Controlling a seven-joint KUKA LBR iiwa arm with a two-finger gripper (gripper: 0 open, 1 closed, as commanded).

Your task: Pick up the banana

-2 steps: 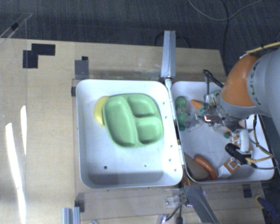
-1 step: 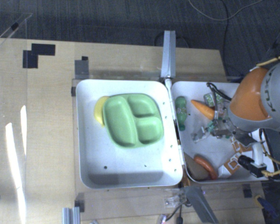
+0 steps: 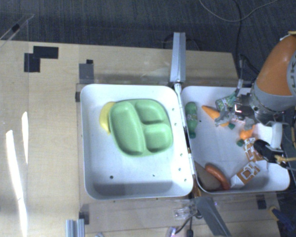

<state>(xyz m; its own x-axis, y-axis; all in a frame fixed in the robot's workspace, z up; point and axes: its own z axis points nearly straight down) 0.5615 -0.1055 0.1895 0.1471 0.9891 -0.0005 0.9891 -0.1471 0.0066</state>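
**Banana tucked under the green tray, arm over the other bin**

The banana (image 3: 104, 117) sits in the left white bin (image 3: 96, 181), left of centre in the frame. Just a yellow curved sliver of it is visible, poking out from the left edge of a green divided tray (image 3: 140, 126), which lies upside down on top of it and covers most of it.

The right white bin (image 3: 281, 184) holds a green item (image 3: 191, 113) near its left wall, a carrot (image 3: 210, 112), and a reddish sausage (image 3: 218, 176) at its lower edge.

The gripper (image 3: 232, 111) hovers over the right bin's upper middle, well apart from the banana, on the grey and orange arm (image 3: 281, 75) entering from the right. I cannot tell whether its jaws are wide or narrow.

Judged from this, the reach has yet to begin. To do it well, the arm should cross to the left bin and come down on the exposed yellow edge, jaws wide, approaching from the bin's left side to avoid the tray.
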